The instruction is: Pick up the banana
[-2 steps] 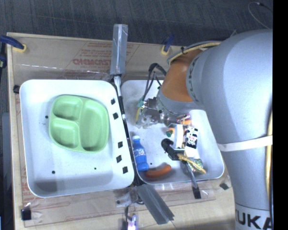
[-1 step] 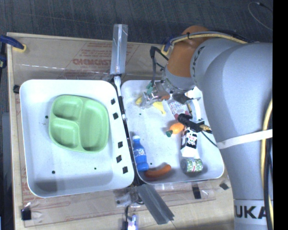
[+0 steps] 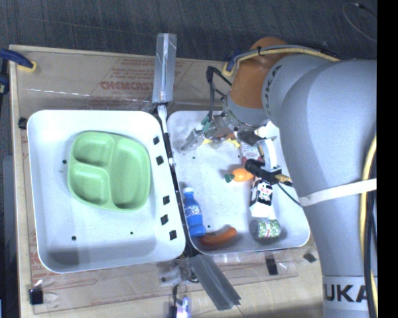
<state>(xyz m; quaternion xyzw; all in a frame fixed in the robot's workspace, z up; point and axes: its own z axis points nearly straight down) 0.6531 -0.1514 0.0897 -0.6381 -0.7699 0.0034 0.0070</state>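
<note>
My gripper (image 3: 200, 135) hangs low over the far left corner of the right bin (image 3: 215, 197), close to the divider between the bins. The grey arm with its orange band reaches in from the right and covers the bin's far right part. Just right of the gripper a small orange fruit-like piece (image 3: 239, 175) lies in the middle of the bin. Whatever lies under the wrist and arm is hidden.
In the right bin a blue bottle (image 3: 192, 212) lies by the left wall, a brown sausage (image 3: 219, 236) at the near edge, a white bottle (image 3: 262, 201) and a green can (image 3: 266, 229) near right. The left bin (image 3: 46, 230) holds a green divided plate (image 3: 109, 169).
</note>
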